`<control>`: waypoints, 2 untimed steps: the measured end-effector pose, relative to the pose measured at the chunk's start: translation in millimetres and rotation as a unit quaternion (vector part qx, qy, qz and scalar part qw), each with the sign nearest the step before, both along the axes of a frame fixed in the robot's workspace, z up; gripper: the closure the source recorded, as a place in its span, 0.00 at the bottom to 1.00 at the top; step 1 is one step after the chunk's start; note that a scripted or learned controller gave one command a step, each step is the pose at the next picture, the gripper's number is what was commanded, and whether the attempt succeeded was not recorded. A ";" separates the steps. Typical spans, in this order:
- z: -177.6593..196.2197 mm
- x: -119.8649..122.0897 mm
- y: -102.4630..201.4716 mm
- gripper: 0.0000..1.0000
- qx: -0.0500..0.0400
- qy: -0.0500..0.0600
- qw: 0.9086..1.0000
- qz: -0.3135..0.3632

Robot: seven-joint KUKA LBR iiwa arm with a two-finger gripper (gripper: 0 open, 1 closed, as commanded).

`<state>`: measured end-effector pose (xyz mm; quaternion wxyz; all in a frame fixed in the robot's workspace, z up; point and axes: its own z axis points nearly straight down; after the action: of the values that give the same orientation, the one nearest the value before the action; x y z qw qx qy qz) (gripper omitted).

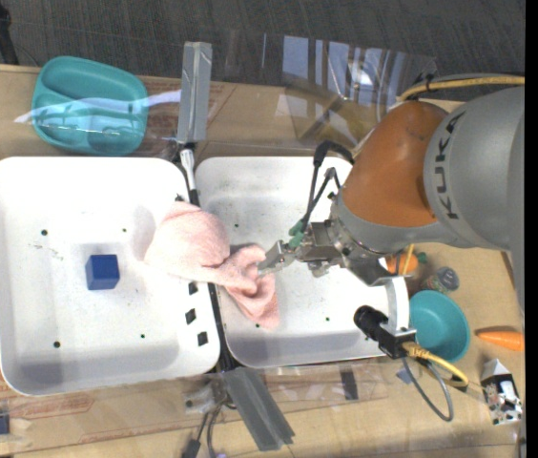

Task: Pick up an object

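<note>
Camera view shows you the hand (271,257) clamped on the pink cloth (210,256), which drapes over the divider between both bins. A blue cube (103,271) sits in the left bin (21,351), left of that cloth.

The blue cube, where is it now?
In the camera view, the blue cube lies in the left bin, left of the pink cloth draped over the divider.
</note>
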<state>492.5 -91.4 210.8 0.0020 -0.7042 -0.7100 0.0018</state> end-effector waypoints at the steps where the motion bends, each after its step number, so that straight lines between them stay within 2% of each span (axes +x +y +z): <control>1: -105.0 26.6 -3.4 0.00 0.000 0.000 0.998 0.059; 2: -116.7 57.3 -10.0 0.00 0.000 -0.004 0.979 0.206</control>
<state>549.8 -101.4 94.0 -0.0009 -0.5430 -0.8397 -0.0010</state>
